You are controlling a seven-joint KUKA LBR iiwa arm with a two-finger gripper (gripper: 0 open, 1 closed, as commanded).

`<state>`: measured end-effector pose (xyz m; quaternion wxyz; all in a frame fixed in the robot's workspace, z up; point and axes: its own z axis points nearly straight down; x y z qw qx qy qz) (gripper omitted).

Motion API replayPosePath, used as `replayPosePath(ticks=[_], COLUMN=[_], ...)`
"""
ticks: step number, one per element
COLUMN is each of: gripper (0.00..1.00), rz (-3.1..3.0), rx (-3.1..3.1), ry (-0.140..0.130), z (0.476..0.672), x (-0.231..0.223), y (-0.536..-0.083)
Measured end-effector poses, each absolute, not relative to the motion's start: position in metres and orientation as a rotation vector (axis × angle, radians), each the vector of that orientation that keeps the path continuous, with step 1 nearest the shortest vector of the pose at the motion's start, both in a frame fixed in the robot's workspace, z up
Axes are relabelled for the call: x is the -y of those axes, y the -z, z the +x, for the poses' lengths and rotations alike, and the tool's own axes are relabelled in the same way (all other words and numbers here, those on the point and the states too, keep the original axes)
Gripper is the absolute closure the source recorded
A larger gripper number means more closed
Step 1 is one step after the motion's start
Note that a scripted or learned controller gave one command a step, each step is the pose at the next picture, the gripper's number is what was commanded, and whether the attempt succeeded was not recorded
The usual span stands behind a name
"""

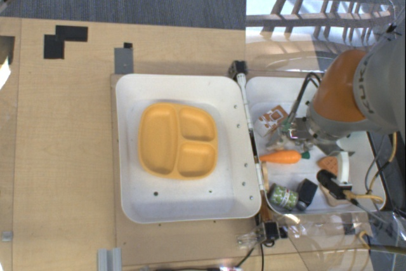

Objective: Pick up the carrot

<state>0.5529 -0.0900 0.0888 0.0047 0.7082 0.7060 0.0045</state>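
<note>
Carrot (281, 157) lies on the right bin (361, 143) floor, unlifted; gripper (298, 134) hangs just above it, its grip state impossible to tell.

The arm (380, 82) is a thick, rounded tube of plain grey metal with a smooth, slightly glossy skin. Above the wrist runs a broad orange band (336, 95), domed and shiny, with a grey collar below it. A thin black cable (303, 89) loops out beside the band and drops toward the wrist, where small dark fittings with green and red specks cluster around the pincer (297, 133) mount.
</note>
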Motion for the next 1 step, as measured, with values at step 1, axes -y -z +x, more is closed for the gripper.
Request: replayPosePath(ticks=[1], gripper=[0.0], rz=[2.01], rx=[-2.396], ry=[-0.013], z=[0.4925], x=[0.1317], y=[-0.0893])
